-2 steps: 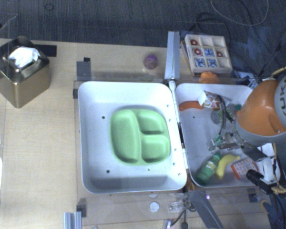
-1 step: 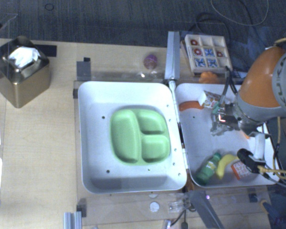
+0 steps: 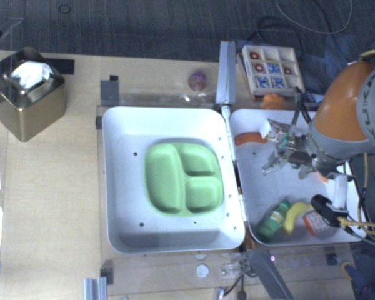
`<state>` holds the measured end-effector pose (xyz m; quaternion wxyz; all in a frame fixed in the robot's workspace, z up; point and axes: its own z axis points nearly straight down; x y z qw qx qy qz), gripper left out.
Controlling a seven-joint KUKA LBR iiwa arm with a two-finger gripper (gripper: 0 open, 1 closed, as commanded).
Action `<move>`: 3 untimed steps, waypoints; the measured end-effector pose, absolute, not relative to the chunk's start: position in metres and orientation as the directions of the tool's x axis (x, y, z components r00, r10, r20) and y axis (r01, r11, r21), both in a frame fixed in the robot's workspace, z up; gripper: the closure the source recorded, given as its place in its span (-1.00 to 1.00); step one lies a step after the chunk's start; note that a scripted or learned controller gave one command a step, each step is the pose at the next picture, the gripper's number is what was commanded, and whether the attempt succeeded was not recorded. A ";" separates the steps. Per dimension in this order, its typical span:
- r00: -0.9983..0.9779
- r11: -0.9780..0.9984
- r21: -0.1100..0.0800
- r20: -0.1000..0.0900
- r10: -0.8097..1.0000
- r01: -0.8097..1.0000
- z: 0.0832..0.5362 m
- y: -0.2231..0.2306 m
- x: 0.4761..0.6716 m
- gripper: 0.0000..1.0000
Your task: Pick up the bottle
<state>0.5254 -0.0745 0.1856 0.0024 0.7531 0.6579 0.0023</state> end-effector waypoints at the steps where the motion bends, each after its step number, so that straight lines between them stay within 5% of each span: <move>1: 0.124 -0.124 0.017 0.003 0.992 0.992 0.091 -0.085 0.506 -1.00; 2: -0.164 0.164 0.019 -0.003 0.986 0.986 0.091 -0.106 0.493 -1.00; 3: -0.165 0.165 0.030 -0.010 0.986 0.986 0.104 -0.107 0.497 1.00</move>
